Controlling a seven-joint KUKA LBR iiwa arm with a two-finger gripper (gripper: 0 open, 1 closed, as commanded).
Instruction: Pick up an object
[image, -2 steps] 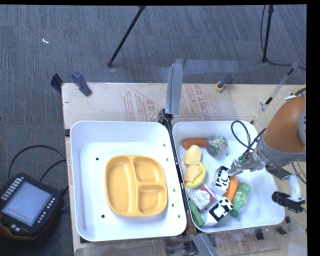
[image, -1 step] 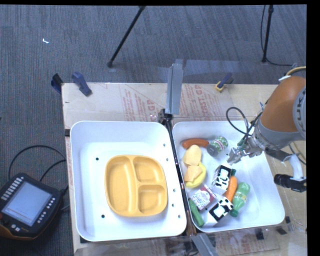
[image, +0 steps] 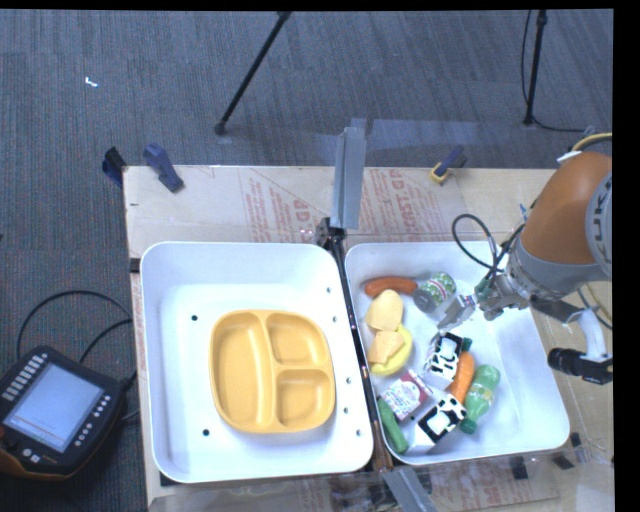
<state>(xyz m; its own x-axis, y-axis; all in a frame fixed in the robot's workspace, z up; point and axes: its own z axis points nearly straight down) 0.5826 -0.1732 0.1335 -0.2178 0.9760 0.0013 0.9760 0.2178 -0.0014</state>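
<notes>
Toy food pile (image: 430, 372) in right bin (image: 530, 400), end effector (image: 462, 311) fingers apart, empty, just above it

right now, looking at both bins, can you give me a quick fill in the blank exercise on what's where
1. The yellow divided tray lies in the ____ bin.
2. The tray has ____ compartments.
3. The tool hangs over the ____ bin.
4. The orange carrot lies beside a black-and-white ____-patterned carton.

Missing words: left; three; right; cow
</notes>
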